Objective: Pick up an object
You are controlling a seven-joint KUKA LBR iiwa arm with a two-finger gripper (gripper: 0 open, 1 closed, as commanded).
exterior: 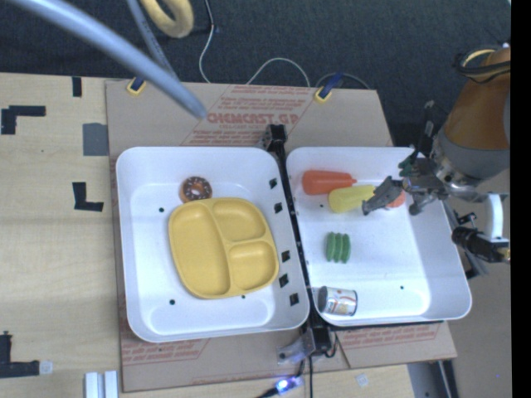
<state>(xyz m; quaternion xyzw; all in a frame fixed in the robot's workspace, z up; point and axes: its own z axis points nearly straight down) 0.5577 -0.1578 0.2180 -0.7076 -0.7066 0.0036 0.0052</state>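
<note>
Our gripper (383,197) is hovering over the right bin (431,297); we cannot tell its state. Touching its tip on the far side, a yellow object (348,197) is lying beside an orange carrot (326,180). Green beans (337,247) are resting below it.

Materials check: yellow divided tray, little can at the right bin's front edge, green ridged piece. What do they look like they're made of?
Yellow three-compartment tray: looks like moulded plastic, matte, uniform colour with soft rounded ridges.
Small silver can lying on its side: probably metal, given the bright reflective glints; a printed label is too small to read.
Green ridged piece: likely toy plastic or rubber, dull and evenly coloured; the view leaves it open.
</note>
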